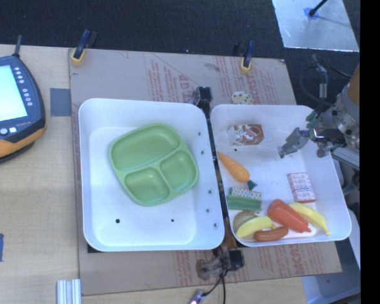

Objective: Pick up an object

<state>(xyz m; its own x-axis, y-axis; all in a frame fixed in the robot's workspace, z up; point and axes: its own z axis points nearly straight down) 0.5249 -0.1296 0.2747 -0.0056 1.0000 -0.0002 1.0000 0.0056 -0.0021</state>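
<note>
The right white bin holds toy food: a carrot, a green block, a red-and-white packet, a small pink box, a red pepper, two bananas and a sausage. My gripper hangs over the right bin's upper right part, above bare floor between the packet and the pink box. Nothing sits between its grey fingers, which look spread.
The left bin carries a green divided plate. A tablet-like pendant lies at the bench's left edge. Clamps pin the cardboard at the back. A small spotted disc lies behind the right bin.
</note>
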